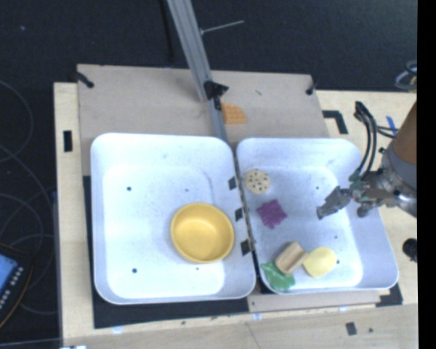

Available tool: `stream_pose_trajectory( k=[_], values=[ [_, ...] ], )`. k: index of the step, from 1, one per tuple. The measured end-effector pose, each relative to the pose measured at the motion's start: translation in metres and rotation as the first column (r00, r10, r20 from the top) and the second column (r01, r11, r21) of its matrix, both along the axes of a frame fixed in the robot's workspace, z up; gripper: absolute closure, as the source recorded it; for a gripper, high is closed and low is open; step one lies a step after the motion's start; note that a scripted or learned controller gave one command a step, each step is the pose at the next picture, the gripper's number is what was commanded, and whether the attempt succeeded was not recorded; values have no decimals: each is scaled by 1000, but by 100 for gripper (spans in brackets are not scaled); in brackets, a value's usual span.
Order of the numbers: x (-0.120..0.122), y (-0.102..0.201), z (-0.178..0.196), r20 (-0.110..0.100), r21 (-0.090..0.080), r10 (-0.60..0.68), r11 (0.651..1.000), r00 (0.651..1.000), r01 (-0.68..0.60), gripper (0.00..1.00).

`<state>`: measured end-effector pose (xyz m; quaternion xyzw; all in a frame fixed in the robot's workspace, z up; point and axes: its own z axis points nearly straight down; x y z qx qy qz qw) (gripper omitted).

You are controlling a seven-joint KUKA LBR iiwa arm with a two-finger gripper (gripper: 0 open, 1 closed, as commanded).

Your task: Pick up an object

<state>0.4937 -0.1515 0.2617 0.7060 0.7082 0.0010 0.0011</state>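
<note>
Wooden bench, two white bins, one yellow bowl, pincer open, holding nothing.

Yellow bowl; purple block; green piece; tan disc, dark-spotted; white bins.

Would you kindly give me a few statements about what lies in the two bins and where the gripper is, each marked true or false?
1. The yellow bowl sits in the left bin. True.
2. The purple piece lies in the left bin. False: it lies in the right bin.
3. The gripper is over the right bin. True.
4. The gripper holds the yellow lump. False: the lump lies on the bin floor, apart from it.
5. The tan block lies beside the yellow lump. True.
</note>
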Motion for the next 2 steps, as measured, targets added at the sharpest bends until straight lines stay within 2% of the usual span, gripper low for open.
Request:
stream_pose_trajectory(
  k=[1, 2],
  values=[
    [0, 0, 0, 0, 0, -2, 1000, 1000, 2, 0],
    [-3, -11, -49, -6, -1, -4, 1000, 1000, 4, 0]
  ],
)
